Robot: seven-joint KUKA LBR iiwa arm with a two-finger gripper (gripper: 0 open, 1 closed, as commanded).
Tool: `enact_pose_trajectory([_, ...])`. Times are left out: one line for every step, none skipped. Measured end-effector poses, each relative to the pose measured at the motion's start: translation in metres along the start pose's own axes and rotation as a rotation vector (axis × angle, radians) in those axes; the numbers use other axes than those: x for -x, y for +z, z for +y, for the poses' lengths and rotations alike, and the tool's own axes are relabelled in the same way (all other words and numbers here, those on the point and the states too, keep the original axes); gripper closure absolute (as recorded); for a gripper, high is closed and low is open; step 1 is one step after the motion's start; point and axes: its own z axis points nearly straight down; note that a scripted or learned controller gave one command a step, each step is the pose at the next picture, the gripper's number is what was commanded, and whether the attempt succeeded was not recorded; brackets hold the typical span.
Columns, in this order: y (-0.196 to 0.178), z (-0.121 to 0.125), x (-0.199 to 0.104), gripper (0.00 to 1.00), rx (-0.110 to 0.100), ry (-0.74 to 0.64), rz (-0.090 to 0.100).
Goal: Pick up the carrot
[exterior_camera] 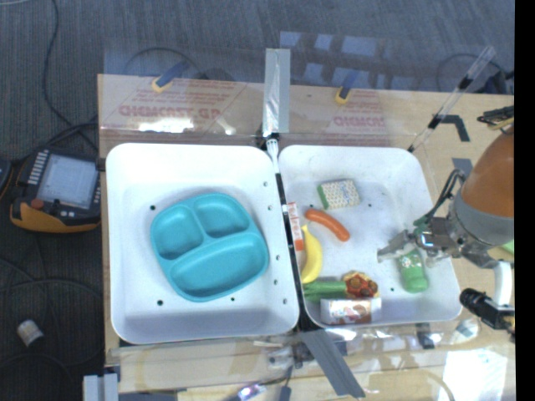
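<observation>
Pincer [410, 251] — low at the right bin's [393, 159] right side, just above a green bottle [413, 273]; whether it is open or closed cannot be told. Carrot [327, 224] — well apart to its left, between a patterned box [338, 194] and a banana [312, 256]. Left bin [134, 161]: blue divided plate [210, 245].

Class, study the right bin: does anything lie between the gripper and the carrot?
Nothing visible does. The gripper sits right of the carrot, with bare bin floor between; the green bottle lies just below the gripper.
</observation>
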Motion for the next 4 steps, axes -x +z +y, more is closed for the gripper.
enact_pose_trajectory([0.068, -0.004, -0.072, 0.0, 0.011, 0.041, 0.0])
enact_pose_trajectory([0.016, -0.005, -0.054, 0.0, 0.0, -0.08, 0.003])
enact_pose_trajectory([0.068, -0.006, -0.092, 0.0, 0.01, 0.076, -0.002])
enact_pose_trajectory([-0.026, 0.015, -0.015, 0.0, 0.001, -0.14, 0.0])
